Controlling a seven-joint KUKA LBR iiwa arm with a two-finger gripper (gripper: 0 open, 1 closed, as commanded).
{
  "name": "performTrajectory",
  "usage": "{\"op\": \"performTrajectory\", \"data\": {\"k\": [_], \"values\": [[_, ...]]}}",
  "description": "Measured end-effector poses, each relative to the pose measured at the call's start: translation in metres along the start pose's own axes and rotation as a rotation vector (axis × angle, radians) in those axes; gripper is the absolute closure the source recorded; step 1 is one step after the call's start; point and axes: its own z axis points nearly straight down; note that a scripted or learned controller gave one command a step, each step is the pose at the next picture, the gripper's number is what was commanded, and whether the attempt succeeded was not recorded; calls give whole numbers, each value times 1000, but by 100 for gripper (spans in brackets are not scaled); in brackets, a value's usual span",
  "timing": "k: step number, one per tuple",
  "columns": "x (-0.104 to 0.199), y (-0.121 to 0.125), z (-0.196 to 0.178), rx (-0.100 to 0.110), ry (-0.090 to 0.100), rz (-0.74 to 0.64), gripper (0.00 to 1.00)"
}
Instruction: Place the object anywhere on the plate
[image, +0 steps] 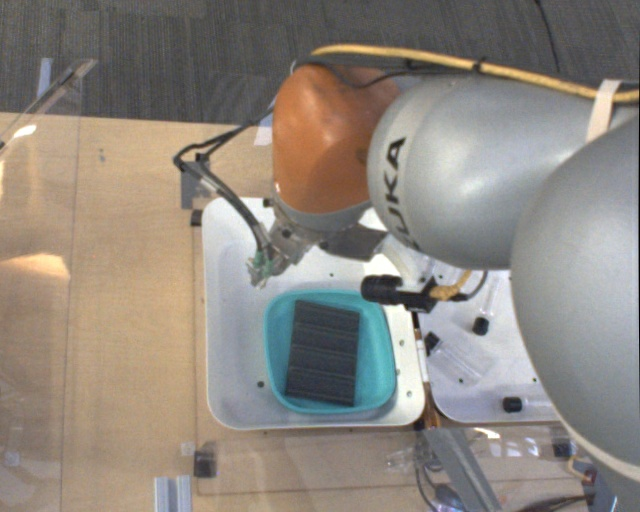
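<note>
The gripper (291, 243) is hanging low over the far part of the left bin (226, 310), just beyond the plate's far rim. Its grey body is peeking out from under the orange band (320, 140) of the arm (470, 170), and whether it is released or clenched I cannot tell. A black cable (222, 190) is running from the bench at the bin's far left corner to the wrist, ending in a small green tip (262, 266). Just right of the gripper a short black cylinder (384, 290) is jutting out sideways near the divide between the bins. The teal plate (276, 335) is sitting in the near half of the left bin, and the object, a dark ribbed block (322, 352), is lying flat on it, roughly centred. In the right bin (470, 395) a couple of small black pieces (512, 404) are lying well apart.
</note>
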Motion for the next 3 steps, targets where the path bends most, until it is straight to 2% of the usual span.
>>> {"op": "performTrajectory", "data": {"k": [1,2,3], "values": [[-8,-8,-140,-7,-5,-42,100],[25,-21,28,0,1,-142,100],[-54,9,-56,-5,-5,-208,100]]}}
